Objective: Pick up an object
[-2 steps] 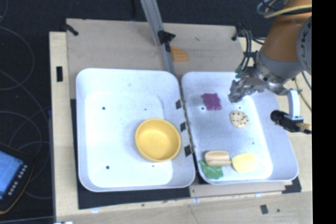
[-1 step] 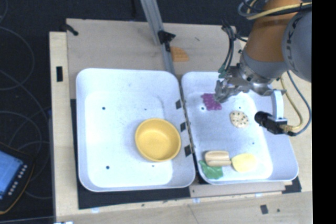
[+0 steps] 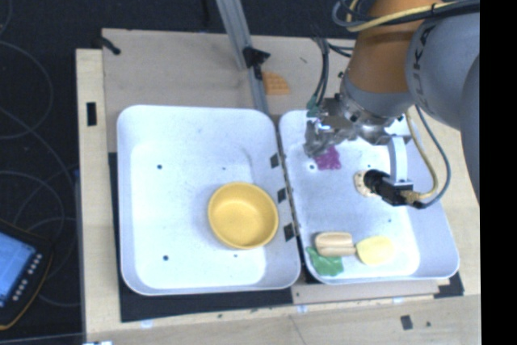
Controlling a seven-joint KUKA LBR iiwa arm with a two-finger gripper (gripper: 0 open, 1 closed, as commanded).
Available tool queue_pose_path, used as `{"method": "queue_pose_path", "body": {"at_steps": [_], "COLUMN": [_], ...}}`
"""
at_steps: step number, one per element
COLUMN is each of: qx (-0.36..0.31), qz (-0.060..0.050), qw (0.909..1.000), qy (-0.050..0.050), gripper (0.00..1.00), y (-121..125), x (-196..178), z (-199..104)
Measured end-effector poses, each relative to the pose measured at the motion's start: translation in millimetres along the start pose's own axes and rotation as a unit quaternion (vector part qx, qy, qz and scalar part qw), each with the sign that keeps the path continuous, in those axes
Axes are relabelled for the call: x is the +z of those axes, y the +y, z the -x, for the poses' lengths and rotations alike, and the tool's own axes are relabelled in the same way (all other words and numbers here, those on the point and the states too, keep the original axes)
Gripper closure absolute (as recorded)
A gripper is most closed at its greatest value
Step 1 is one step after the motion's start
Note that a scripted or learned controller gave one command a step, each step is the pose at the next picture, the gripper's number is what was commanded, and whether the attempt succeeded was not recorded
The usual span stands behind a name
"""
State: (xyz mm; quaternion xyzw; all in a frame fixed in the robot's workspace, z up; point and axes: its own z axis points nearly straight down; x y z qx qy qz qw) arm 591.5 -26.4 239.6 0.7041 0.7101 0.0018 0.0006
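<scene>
The left bin has lots of free floor around the yellow bowl, which sits at about 5 o'clock in it, near the wall shared with the right bin. In the right bin, a tan block, a yellow lump and a green scrap crowd the 6 o'clock edge. The gripper hangs at 11 o'clock in that bin, right by a purple thing; I cannot tell if it is open or shut.
</scene>
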Motion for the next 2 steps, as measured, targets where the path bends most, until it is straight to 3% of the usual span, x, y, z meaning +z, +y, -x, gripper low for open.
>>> {"method": "queue_pose_path", "body": {"at_steps": [1,2], "qx": [0.0,0.001], "qz": [0.0,-0.002], "qw": [1.0,1.0], "qy": [0.0,0.0], "gripper": [1.0,1.0], "y": [-1,-21], "x": [-6,4], "z": [-54,-102]}}
